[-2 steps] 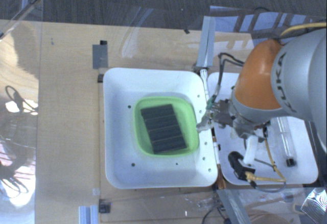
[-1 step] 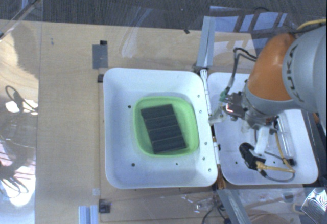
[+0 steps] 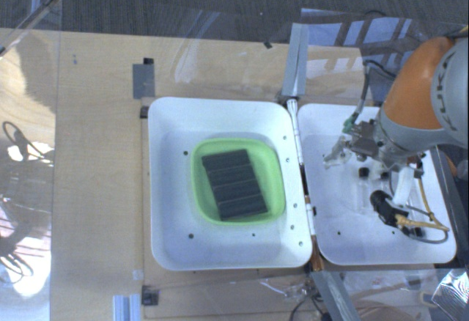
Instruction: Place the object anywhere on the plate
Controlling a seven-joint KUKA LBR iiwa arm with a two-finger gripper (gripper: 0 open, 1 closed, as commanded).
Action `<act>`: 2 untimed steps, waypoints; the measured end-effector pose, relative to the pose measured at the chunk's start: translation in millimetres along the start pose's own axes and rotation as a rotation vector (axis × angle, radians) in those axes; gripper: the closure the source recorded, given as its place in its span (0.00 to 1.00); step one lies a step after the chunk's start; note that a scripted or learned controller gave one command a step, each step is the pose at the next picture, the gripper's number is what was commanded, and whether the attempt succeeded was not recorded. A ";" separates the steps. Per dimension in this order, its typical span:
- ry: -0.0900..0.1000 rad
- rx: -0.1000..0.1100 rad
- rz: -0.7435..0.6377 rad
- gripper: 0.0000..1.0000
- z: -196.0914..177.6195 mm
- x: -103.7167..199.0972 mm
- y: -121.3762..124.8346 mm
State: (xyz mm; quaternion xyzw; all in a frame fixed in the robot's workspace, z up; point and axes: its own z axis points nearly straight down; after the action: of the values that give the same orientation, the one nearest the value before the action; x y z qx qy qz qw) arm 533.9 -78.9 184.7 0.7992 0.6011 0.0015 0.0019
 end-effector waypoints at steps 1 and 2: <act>0.000 0.001 -0.052 0.00 19.5 -87.6 -6.4; 0.002 0.002 -0.143 0.00 -0.5 19.4 -53.3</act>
State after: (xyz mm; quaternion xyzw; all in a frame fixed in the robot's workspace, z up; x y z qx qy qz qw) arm 488.1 -45.5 184.9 0.7541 0.6568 0.0017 0.0006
